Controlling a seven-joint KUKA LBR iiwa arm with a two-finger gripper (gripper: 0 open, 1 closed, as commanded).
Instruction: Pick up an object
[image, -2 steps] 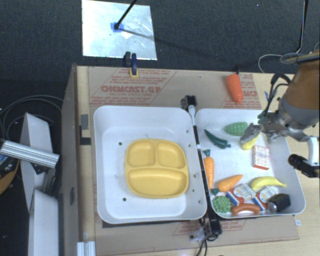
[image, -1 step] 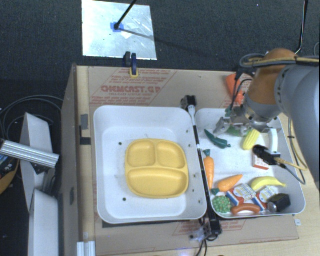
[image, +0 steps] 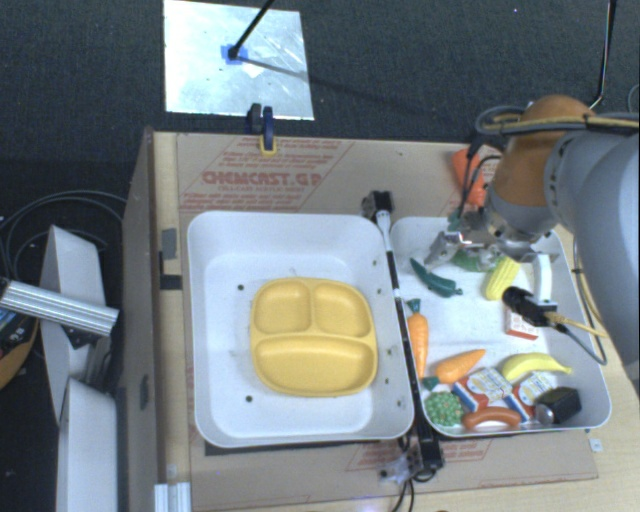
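Observation:
My gripper (image: 452, 248) hangs over the far left part of the right bin (image: 596, 392), open, with nothing between its fingers. A dark green pepper (image: 436, 277) lies just below and left of it. A green leafy piece (image: 470, 260) sits right under it, and a yellow corn cob (image: 500, 277) lies to its right. Nearer the front lie a carrot (image: 417, 340), an orange wedge (image: 460, 364), a banana (image: 534, 365), a pod of peas (image: 445, 407) and a red sausage (image: 484, 421).
The left bin (image: 215, 300) holds a yellow divided plate (image: 312, 335). A black block (image: 558, 403) and small printed packets (image: 520, 323) lie in the right bin's front right. The bins meet at a central divider (image: 398, 300). The arm's orange band (image: 530, 150) rises at the back right.

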